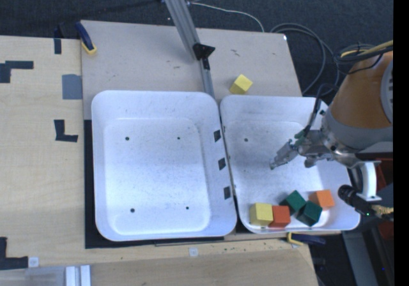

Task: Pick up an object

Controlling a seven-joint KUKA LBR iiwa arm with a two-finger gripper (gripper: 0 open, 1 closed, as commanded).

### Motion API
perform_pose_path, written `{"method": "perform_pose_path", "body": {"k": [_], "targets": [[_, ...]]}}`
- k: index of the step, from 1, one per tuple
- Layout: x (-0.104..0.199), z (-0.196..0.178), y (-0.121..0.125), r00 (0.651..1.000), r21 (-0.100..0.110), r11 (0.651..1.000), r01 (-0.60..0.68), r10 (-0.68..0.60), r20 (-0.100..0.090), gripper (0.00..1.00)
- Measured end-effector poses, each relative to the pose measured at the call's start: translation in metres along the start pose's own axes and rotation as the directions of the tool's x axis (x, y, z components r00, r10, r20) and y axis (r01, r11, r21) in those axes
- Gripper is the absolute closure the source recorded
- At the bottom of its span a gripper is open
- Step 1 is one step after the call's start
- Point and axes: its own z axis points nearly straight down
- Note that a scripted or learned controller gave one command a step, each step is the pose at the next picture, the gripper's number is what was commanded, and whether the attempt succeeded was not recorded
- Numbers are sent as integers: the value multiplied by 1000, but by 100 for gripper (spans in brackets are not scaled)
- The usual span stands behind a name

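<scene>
In the camera view, you had two shallow white bins side by side on the bench: the left bin [156, 163] and the right bin [255, 119]. The arm [361, 109], grey with its orange band, reached in from the right over the right bin. Its gripper [279, 161] hung above the middle of that bin's floor, pointing left and slightly toward the near side. Whether it was released or clenched, you could not tell from this slant, and nothing was visibly caught in it.

The blocks sat clustered in the near right corner of the right bin, apart from the gripper. A yellow block [261, 213] lay farthest left, with a red-orange block [280, 216] touching its right side. Just beyond them were two dark green blocks, one [295, 201] a little farther back and the other [311, 213] nearer and to the right. An orange block [324, 198] rested at the right end of the group.

Another yellow cube [241, 84] lay on the bench, outside the bins, just beyond the far edge of the right bin.
</scene>
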Motion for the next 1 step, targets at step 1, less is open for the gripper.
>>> {"method": "perform_pose_path", "body": {"k": [1], "targets": [[9,115,44,1000,1,1000,1,-1,1,0]]}}
